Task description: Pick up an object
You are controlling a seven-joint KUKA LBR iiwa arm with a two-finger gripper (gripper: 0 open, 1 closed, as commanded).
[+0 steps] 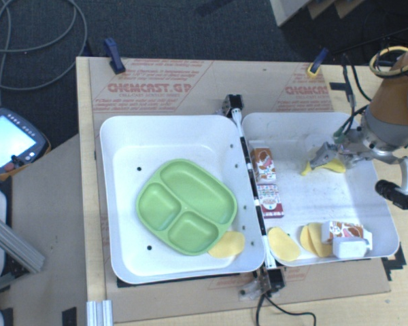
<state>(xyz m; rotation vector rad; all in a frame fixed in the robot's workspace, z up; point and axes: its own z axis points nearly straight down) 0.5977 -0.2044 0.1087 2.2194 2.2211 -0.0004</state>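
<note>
My gripper (324, 157) is low in the upper right part of the right bin (292, 124), reaching in from the right. It hovers over or touches a small yellow piece (334, 168), whose ends stick out on both sides beneath it. Whether that piece is held cannot be told from this angle. Other loose items lie in the same bin: two red and white packets (262, 165) (269, 201) along its left wall, flat yellow pieces (283, 244) (315, 240) near the front, and a small white and brown carton (347, 240) at the front right.
The left bin (122, 141) holds a green divided plate (185, 206) and a yellow piece (226, 245) at its front right corner. The bins share a wall (245, 155). The arm's orange band (393, 100) rises at the right. A blue clamp (113, 54) grips the board's back edge.
</note>
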